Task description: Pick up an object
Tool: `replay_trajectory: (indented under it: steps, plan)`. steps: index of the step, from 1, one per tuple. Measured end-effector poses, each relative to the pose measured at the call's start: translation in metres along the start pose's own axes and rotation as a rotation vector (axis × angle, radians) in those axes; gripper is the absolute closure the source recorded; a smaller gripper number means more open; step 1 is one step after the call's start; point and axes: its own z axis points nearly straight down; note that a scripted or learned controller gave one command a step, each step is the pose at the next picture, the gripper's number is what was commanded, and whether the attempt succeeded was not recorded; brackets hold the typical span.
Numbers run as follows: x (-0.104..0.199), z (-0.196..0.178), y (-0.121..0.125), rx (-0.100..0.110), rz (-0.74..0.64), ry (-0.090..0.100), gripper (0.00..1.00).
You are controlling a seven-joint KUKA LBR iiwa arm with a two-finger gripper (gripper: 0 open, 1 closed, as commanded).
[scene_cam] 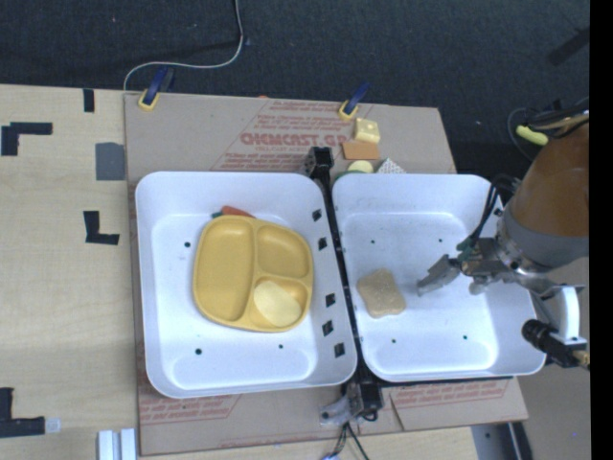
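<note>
A beige, sponge-like lump (381,293) lies on the floor of the right bin (421,197), near its left wall. My gripper (447,282) hangs low over the same bin, just right of the lump and apart from it. It is open, with nothing between its fingers; one grey finger (436,275) points down-left toward the lump. In the left bin (163,286) rests a yellow divided plate (235,266) with a pale round piece (278,302) in its lower right compartment. A red-orange thing (235,212) peeks out from behind the plate's far edge.
Small blocks, yellow (367,129), orange (360,149) and greenish (359,168), sit on the cardboard just beyond the right bin's far rim. Black clips (319,161) run along the seam between the bins. The arm's grey body (551,218) looms over the right bin's right edge.
</note>
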Motion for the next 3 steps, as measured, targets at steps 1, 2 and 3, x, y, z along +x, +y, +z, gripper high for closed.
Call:
replay_trajectory:
  steps: [1, 2, 3]
  plan:
    - [0.046, 0.088, 0.027, 0.006, -0.004, 0.003, 0.00]
    - [0.014, 0.106, 0.003, -0.010, 0.003, 0.004, 0.00]
    - [0.077, 0.003, 0.081, -0.017, -0.011, 0.000, 0.00]
